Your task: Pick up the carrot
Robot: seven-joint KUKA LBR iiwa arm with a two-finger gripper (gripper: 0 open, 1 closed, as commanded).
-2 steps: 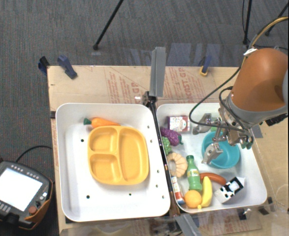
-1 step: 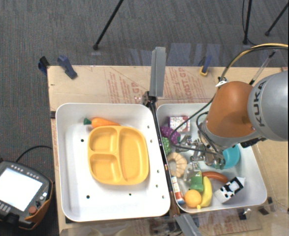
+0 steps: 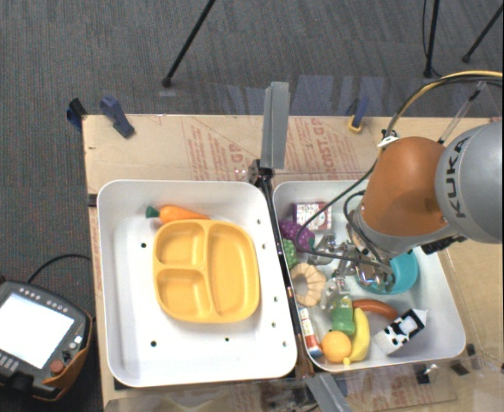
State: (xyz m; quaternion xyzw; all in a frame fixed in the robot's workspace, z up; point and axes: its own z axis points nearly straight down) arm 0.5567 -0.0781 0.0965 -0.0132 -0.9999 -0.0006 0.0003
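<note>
The carrot [image 3: 181,214], orange with a green top, lies in the left bin [image 3: 114,316] against the far edge of a yellow divided plate [image 3: 207,270], green end pointing left. My gripper [image 3: 352,269] hangs below the orange wrist band over the middle of the right bin [image 3: 447,320], among the toys there. It is well to the right of the carrot, across the wall between the two bins. I see nothing of the carrot near the gripper.
The right bin is crowded: purple grapes [image 3: 291,230], a pink box [image 3: 310,215], a teal bowl [image 3: 403,273], a beige ring [image 3: 308,283], a banana [image 3: 361,335], an orange [image 3: 337,346] and a black-and-white toy [image 3: 401,331]. A grey post [image 3: 276,131] stands behind the bins.
</note>
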